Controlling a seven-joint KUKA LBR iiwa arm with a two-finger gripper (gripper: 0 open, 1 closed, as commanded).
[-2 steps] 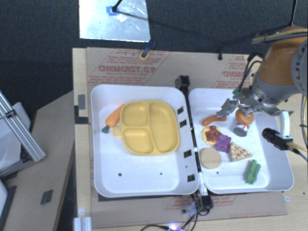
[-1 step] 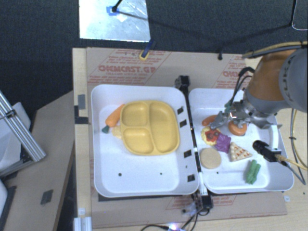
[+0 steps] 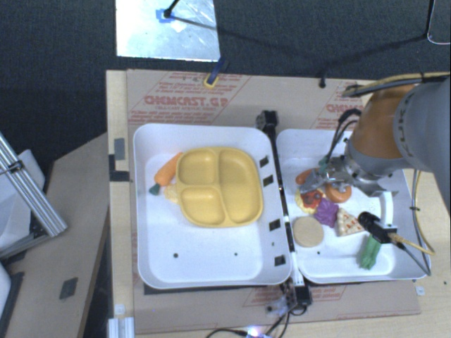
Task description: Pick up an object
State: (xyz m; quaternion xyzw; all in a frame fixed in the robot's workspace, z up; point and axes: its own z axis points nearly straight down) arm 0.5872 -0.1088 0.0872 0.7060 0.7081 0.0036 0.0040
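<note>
crowding is the main difficulty for this grasp. the claw point(image 3: 330, 179) hangs low over the upper end of a cluster of toy food in the right bin point(image 3: 310, 150). its tip is lost against the pieces beneath it, so i cannot tell whether it is open or closed, or whether it has hold of anything.

the likeliest target is the orange-red piece point(image 3: 307, 177) just beside the claw. it touches a yellow piece point(image 3: 308, 201), which in turn sits against a purple piece point(image 3: 326, 211). to do this well, the claw should centre on one piece only, come straight down and close across that piece's narrow side, so that no neighbour gets pinched or pushed along with it. a straight lift afterwards would keep the rest of the cluster from being dragged.

the pizza slice point(image 3: 347, 222) and the tan round disc point(image 3: 308, 232) lie flat on the bin floor and probably offer little to grip. the green piece point(image 3: 368, 253) sits apart near the lower corner and looks like a cleaner pick if the cluster proves awkward. the toy carrot point(image 3: 168, 169) lies in the left bin point(image 3: 162, 245), touching the yellow divided plate point(image 3: 190, 213) and well apart from the claw.
</note>
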